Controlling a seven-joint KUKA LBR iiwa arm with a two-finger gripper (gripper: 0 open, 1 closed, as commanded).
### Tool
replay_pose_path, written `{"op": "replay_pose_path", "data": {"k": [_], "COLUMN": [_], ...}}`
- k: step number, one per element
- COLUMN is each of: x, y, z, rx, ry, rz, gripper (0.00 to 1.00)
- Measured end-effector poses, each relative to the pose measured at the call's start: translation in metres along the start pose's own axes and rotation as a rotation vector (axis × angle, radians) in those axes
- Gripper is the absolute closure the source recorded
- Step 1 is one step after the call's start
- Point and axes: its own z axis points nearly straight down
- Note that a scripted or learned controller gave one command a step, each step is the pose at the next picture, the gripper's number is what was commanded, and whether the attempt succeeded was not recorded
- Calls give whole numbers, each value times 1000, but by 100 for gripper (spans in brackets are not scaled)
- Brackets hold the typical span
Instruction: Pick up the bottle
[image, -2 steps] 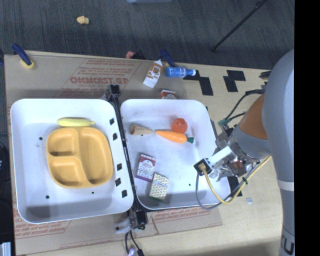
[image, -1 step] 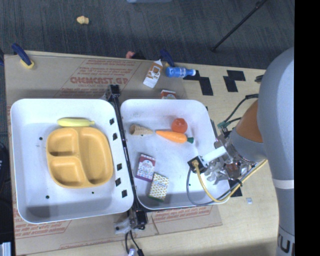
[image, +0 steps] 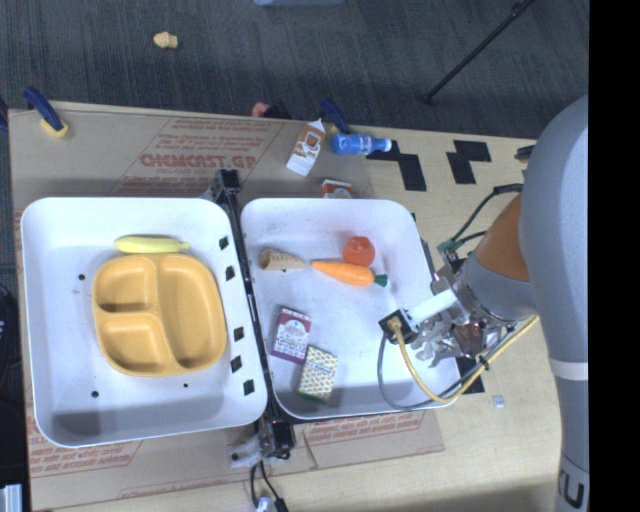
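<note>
1. The bottle (image: 358, 145), blue with a pale cap end, lies on its side on the bench, outside both bins, just beyond the far rim of the right bin (image: 330, 210) and near the bench's far edge. Its long axis runs roughly along that rim, left to right in the camera view.

2. The gripper (image: 450, 343) sits at the near right corner of the right bin, over the rim there. I cannot tell how its tips stand; cables and metal parts clutter the view, and nothing is visibly held.

3. The relation that matters: the bottle lies well apart from the gripper, across the whole bin and a little to the left. In my judgement the arm must travel toward the far edge and close across the bottle's narrow width, square to its long axis.

4. Just beside the bottle, to its left, lies a small carton (image: 306, 148), and another small packet (image: 336, 188) rests against the bin's far rim. Both could crowd a grasp.

5. Inside the right bin are a carrot (image: 345, 273), a tomato (image: 360, 250), a cone-shaped piece (image: 282, 262) and two small boxes (image: 292, 335). These lie below the path, not in it.

6. The left bin (image: 40, 330) holds a yellow divided tray (image: 158, 312) and a banana (image: 151, 244), far from the work.
</note>
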Motion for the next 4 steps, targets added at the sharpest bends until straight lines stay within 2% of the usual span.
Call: {"op": "replay_pose_path", "data": {"k": [1,2,4], "x": [7,0,0], "y": [-33,1,1], "z": [2,-3,0], "rx": [-6,-8,-6], "ry": [2,4,2], "rz": [9,11,10], "gripper": [100,100,100]}}
